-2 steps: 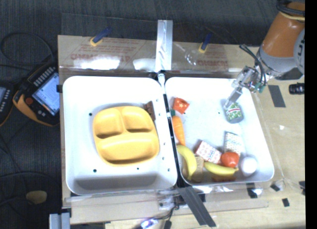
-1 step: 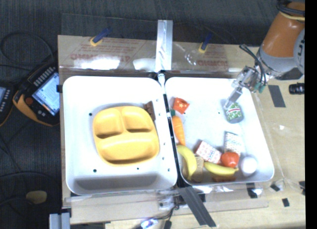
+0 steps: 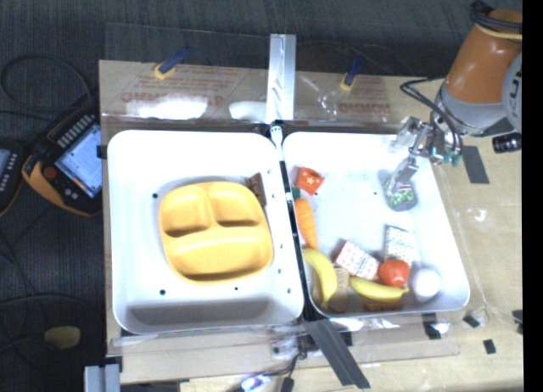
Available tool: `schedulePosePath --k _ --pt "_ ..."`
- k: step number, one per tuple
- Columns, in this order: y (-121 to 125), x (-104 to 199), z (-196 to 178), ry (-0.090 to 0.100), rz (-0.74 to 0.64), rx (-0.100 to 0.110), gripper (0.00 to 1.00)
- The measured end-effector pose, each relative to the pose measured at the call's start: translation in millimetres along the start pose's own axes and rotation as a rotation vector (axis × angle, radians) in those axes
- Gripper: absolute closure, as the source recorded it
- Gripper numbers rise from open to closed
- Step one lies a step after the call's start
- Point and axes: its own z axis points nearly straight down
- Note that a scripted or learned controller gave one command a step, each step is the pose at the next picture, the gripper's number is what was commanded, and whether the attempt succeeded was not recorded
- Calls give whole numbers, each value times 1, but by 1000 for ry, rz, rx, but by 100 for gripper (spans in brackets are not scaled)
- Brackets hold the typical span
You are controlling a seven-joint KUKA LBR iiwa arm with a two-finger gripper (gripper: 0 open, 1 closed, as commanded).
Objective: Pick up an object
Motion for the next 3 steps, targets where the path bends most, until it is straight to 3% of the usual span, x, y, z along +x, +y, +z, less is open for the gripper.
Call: schedulePosePath --k 1,2,3 --pt "3 18 -89 -2 -249 -1 0" --pt "11 41 20 1 -222 -6 0" --pt "22 62 -45 -1 -484 -2 0"
